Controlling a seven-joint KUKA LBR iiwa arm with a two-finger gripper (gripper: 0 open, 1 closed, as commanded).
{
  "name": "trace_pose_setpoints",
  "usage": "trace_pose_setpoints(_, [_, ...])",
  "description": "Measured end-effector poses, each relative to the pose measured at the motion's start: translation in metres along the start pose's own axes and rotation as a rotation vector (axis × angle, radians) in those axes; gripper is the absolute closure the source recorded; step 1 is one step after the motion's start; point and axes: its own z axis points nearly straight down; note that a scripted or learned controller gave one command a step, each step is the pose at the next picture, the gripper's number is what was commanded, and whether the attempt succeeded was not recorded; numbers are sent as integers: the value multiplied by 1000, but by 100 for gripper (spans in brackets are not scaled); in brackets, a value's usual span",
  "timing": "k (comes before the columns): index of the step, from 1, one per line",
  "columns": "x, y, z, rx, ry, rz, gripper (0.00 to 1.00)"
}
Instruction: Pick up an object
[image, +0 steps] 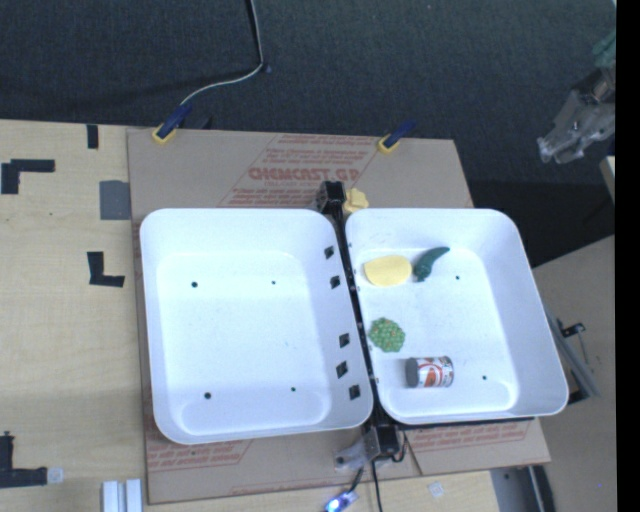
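Cam view: gripper (578, 128) parked far right, off the bins.
Can't tell jaw state; nothing seen in its grip. Right bin (500, 300) has yellow lemon-like piece (387, 270) touching a teal piece (430, 262), green ball (387, 335) by the divider, small can (430, 372) lying nearer. Left bin (240, 320) beside it. Risk: can rolls off the fingers, or ball's too close to the wall for a clean close.
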Motion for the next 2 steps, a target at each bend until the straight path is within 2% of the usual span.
trace_pose_setpoints(1, [79, 28, 132, 22, 3, -7, 100])
trace_pose_setpoints(2, [108, -5, 14, -1, 2, -4, 100])
